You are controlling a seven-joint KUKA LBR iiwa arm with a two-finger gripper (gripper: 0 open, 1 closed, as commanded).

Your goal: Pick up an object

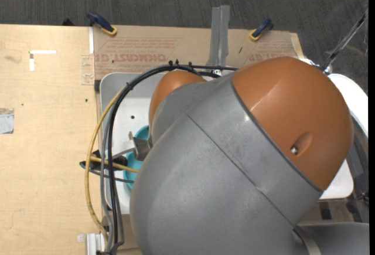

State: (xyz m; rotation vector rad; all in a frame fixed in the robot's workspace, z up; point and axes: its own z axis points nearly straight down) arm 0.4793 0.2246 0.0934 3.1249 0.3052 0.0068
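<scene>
The arm's grey body and orange band (281, 113) cover most of both bins. In the left bin (114, 101), a teal object (136, 157) peeks out from under the arm near the bin's left wall. Its shape is mostly hidden. A small grey metal part of the gripper (140, 144) shows right above the teal object, close to it or touching it. The arm hides the rest of the gripper.
Black and yellow cables (96, 160) loop over the left bin's left rim. A strip of the right bin (354, 95) shows at the right. Behind the bins, two blue clamps (101, 22) (261, 28) hold a cardboard sheet (152, 51), and a grey post (220, 37) stands there.
</scene>
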